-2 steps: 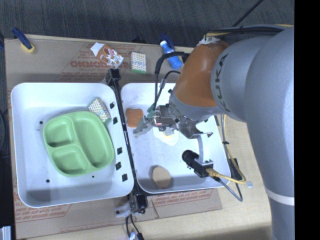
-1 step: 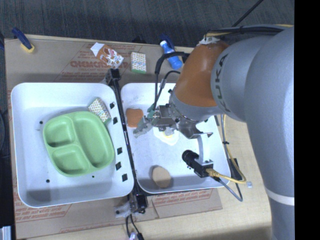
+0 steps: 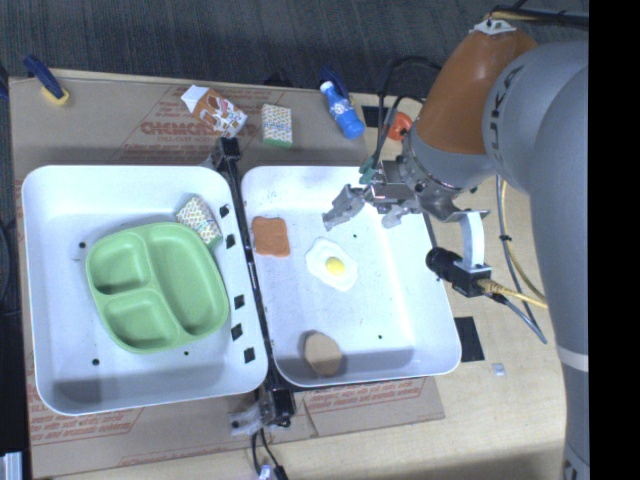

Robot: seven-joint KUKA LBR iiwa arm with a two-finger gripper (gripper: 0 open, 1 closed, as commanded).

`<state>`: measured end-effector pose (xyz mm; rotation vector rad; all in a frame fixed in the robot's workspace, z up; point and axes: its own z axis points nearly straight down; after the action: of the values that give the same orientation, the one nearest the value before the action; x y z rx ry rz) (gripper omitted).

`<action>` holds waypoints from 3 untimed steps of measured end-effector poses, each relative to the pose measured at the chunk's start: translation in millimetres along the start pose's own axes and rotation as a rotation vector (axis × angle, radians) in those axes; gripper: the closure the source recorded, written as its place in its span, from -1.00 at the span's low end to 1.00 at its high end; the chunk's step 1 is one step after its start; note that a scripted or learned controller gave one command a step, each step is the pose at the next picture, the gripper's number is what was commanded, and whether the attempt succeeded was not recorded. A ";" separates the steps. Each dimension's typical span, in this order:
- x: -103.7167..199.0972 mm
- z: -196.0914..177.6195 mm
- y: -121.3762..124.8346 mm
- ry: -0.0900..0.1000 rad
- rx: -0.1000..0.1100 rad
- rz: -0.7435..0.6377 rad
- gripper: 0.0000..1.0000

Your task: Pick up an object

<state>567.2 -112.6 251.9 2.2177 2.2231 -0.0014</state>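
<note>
Arm is reaching in from the right of the frame; the end effector (image 3: 345, 208) is hanging over the upper middle of the right bin (image 3: 420, 353), its fingers pointing toward lower left. Fingers are looking slightly spread with nothing between them.

Candidate objects are lying in the right bin. The fried egg toy (image 3: 331, 265) is sitting just below and slightly left of the end effector, near it but apart. The orange-brown square piece (image 3: 270, 236) is lying to the left of the end effector, close to the divider between the bins. The round tan piece (image 3: 322, 352) is resting at the bin's lower edge, well apart from the end effector.

The left bin (image 3: 50, 368) is holding a green divided plate (image 3: 156, 285), with a small patterned packet (image 3: 200, 218) touching its upper right rim.

On the table (image 3: 500, 408) above the bins, a blue bottle (image 3: 343, 113) and two small packets (image 3: 277, 125) are lying.
</note>
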 end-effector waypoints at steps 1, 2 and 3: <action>16.6 141.0 -40.7 0.004 0.008 -0.003 -1.00; -28.5 130.6 -3.9 0.002 0.002 -0.001 -1.00; 0.9 62.8 52.7 0.002 -0.001 -0.004 -1.00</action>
<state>619.9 -111.6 189.1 2.2138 2.2274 0.0017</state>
